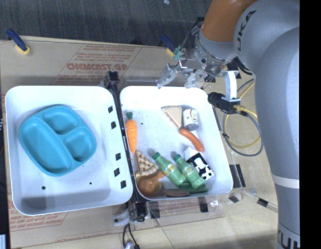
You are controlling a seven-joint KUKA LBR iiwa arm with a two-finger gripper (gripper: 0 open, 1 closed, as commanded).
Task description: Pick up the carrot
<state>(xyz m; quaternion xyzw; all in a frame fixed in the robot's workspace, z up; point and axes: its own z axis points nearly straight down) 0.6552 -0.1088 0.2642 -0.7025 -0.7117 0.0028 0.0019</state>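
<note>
The carrot (131, 134) is orange with a green top. It lies lengthwise against the left wall of the right bin (218, 139), green end toward the far side. My gripper (179, 80) hangs over the far rim of that bin, up and to the right of the carrot and well apart from it. Its two fingers are spread open and hold nothing.
Also in the right bin are a sandwich wedge (173, 114), a small can (190, 119), a sausage (192, 138), two green bottles (171, 171), a cow-patterned carton (201, 168), a pizza slice (144, 162) and a chicken leg (148, 183). A blue divided plate (57, 138) sits in the left bin (25, 201).
</note>
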